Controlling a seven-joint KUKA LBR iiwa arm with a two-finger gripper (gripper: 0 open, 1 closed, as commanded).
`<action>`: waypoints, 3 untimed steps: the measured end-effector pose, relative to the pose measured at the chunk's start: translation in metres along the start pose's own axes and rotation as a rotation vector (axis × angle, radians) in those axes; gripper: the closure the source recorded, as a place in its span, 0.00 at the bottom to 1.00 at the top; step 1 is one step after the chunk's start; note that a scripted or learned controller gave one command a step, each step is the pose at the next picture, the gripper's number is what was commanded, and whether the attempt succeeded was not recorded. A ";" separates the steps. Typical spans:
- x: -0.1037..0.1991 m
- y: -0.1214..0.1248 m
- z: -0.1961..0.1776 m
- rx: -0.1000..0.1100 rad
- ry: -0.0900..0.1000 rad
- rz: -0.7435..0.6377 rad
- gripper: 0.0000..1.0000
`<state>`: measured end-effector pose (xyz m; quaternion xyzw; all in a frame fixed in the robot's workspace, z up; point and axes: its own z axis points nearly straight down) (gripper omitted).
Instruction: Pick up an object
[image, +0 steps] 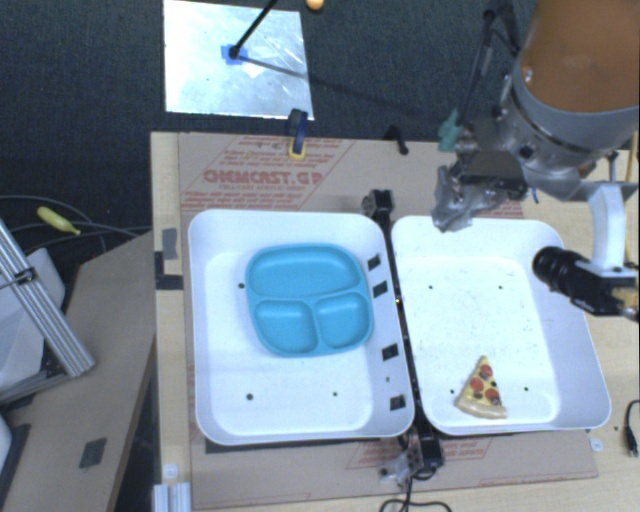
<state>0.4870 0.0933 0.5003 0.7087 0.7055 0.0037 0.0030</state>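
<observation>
A toy pizza slice (482, 388) lies in the right white bin (560, 350), near its front edge. My gripper (455, 212) hangs over the back left corner of that bin, far from the slice and well above the bin floor. Nothing shows between its fingertips. A blue divided plate (306, 298) rests in the left white bin (220, 330).
A black camera mount (575, 278) juts in over the right bin's right rim. A row of black clips (384, 290) runs along the divider between the bins. A foil sheet (238, 58) lies behind the bench, and a metal frame (40, 310) stands at the left.
</observation>
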 end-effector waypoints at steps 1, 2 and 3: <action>0.065 -0.002 0.043 0.011 0.000 -0.014 1.00; 0.062 -0.001 0.029 0.005 0.001 -0.010 1.00; 0.062 0.000 0.018 0.002 0.003 -0.013 1.00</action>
